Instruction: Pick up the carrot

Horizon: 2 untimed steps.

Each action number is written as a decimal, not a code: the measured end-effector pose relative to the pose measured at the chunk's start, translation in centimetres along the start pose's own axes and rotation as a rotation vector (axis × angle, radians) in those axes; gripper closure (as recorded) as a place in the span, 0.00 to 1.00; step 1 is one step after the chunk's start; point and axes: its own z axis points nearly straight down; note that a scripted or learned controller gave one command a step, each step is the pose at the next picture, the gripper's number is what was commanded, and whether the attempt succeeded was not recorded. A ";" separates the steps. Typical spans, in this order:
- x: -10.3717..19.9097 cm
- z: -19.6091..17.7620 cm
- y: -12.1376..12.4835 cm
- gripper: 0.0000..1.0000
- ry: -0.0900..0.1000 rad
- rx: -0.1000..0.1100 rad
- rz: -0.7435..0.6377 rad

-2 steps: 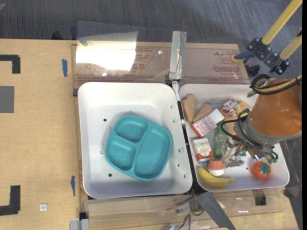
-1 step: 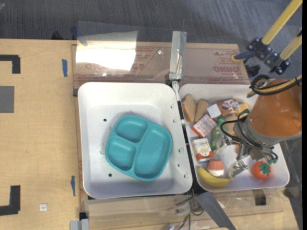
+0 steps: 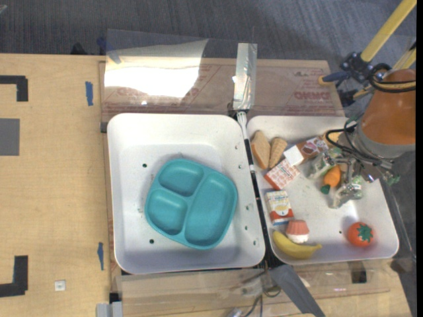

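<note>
On a tan wooden surface (image 3: 53, 197), two shallow white bins sit side by side. The left bin (image 3: 125, 137) holds a teal three-compartment plate (image 3: 192, 203), tilted slightly off square. Behind the bins lies a clear sheet with red printing too blurred to read. In the right bin (image 3: 383, 207), from left: two bread slices (image 3: 268, 152), a red-and-white packet (image 3: 283, 174) and a small carton (image 3: 280, 205) whose labels cannot be read, a banana (image 3: 294, 246) with a red-and-white item (image 3: 298, 230) resting on it, then the carrot (image 3: 331, 176), orange with a green tip, near the bin's centre-right. A tomato (image 3: 360, 234) sits at the near right corner. The gripper (image 3: 350, 177) hangs just beside the carrot; whether its jaws are wide or narrow cannot be told.
</note>
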 end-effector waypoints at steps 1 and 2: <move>-0.4 -1.4 0.0 1.00 -0.011 0.004 0.002; -5.6 -13.6 5.6 1.00 -0.007 0.002 -0.082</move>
